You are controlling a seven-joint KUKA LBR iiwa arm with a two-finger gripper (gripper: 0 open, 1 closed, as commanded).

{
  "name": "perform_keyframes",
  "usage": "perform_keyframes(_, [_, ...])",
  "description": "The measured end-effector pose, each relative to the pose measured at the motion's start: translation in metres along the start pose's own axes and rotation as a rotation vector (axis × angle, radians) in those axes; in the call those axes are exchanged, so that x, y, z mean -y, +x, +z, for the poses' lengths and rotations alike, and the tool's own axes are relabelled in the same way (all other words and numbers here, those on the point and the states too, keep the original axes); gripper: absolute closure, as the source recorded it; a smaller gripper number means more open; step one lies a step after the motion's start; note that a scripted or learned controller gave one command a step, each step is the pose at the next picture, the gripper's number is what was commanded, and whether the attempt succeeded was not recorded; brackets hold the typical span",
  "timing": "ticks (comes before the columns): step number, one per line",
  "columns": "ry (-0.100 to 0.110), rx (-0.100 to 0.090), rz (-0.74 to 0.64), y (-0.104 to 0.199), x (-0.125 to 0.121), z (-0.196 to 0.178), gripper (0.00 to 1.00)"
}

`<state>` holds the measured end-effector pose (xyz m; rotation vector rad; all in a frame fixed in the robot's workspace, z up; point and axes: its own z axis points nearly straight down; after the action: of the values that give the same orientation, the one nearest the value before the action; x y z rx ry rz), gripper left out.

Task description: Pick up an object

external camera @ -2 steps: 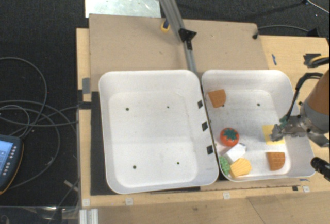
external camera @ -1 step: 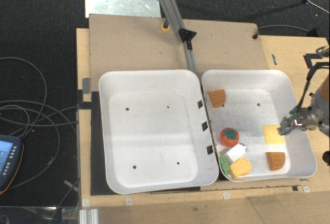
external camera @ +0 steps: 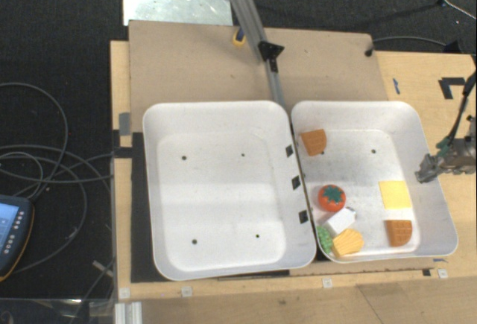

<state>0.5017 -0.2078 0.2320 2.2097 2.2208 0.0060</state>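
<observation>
We see the gripper (external camera: 431,168) at the right edge of the camera view, positioned over the right rim of the right bin (external camera: 417,121). Its dark grey body extends in from the right at roughly mid-height of the bin, and a thin cable runs up from it toward the upper right. We see no object at its tip. The right bin holds all the objects. An orange block (external camera: 314,141) lies near the bin's upper left corner. A red tomato-like toy (external camera: 332,197) with a green top sits near the left wall, lower down. Just below it we see a small white piece (external camera: 341,221), a green item (external camera: 325,237) against the left wall, and a yellow-orange ridged piece (external camera: 348,243) at the lower edge; these three lie close together and appear to touch. A yellow block (external camera: 394,194) lies toward the right side, and an orange ridged block (external camera: 399,232) sits just below it, near the lower right corner. The gripper is nearest the yellow block but apart from it. The left bin (external camera: 156,188) sits beside the right bin, their walls meeting at black clips. Both bins rest on a tan bench (external camera: 186,62). A grey pole (external camera: 246,2) slants across the top. Dark carpet surrounds the bench, with cables (external camera: 45,159) and a handheld pendant (external camera: 13,233) at left.
</observation>
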Motion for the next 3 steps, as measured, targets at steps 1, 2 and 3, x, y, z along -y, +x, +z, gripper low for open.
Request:
perform_keyframes(1, [0.003,-0.001,0.000,-0.001,-0.002,-0.036,1.00])
perform_keyframes(2, [0.006,-0.005,-0.007,0.061,-0.015,-0.037,1.00])
perform_keyframes(3, [0.005,-0.005,-0.007,0.113,-0.025,-0.043,1.00])
